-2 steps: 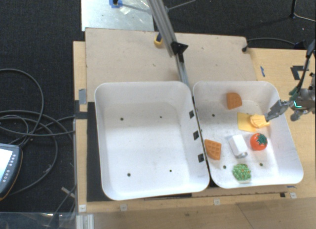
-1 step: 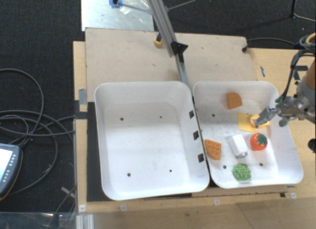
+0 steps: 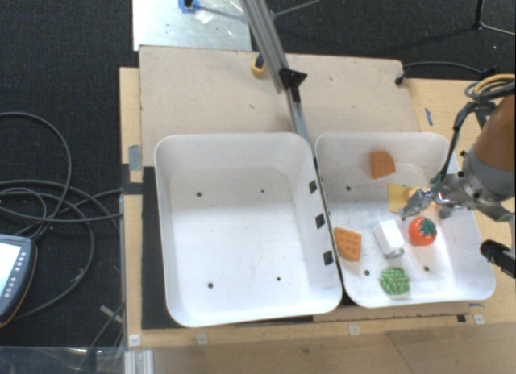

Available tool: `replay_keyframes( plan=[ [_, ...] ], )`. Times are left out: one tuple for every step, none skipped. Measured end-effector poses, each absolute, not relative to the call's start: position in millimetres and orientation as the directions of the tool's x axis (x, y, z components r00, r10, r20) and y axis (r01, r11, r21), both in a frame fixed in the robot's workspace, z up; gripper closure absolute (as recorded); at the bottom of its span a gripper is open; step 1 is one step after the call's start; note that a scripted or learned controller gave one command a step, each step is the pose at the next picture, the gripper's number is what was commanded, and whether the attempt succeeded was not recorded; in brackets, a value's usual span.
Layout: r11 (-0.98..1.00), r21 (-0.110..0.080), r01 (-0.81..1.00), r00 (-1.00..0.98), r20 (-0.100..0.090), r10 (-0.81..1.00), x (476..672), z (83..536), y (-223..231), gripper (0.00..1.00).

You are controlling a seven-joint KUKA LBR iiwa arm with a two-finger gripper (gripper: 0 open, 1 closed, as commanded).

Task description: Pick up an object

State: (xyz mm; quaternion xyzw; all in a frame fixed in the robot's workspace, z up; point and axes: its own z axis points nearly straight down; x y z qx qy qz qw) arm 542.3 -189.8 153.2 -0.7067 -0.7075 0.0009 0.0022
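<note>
The right bin [image 3: 459, 285] holds several small objects. An orange wedge [image 3: 381, 164] lies near its back. In the middle a yellow piece [image 3: 397, 197] rests by a white block [image 3: 389, 237], with a red tomato-like ball [image 3: 422, 231] to the block's right. An orange waffle piece [image 3: 347, 244] sits at the bin's left side and a green knobbly ball [image 3: 394, 281] near the front. My gripper [image 3: 428, 201] hangs over the bin's middle right, just above the red ball and beside the yellow piece, with nothing visibly between its fingers.
The left bin [image 3: 173, 155] stands beside the right one, parted by a shared wall [image 3: 321, 219]. A slanted metal pole [image 3: 266, 30] crosses the back of the bench. Cables [image 3: 48, 195] and a tablet [image 3: 12, 272] lie on the floor at the left.
</note>
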Motion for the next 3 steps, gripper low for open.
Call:
replay_keyframes(
  plan=[
    [0.000, 0.009, 1.000, 0.000, -0.002, 1.000, 536.6, 111, -192, 0.00],
    [0.001, 0.005, 1.000, -0.001, -0.001, 1.000, 535.3, 120, -191, 1.00],
    [0.005, 0.007, 1.000, -0.005, -0.002, 1.000, 539.4, 182, -186, 1.00]
  ],
)
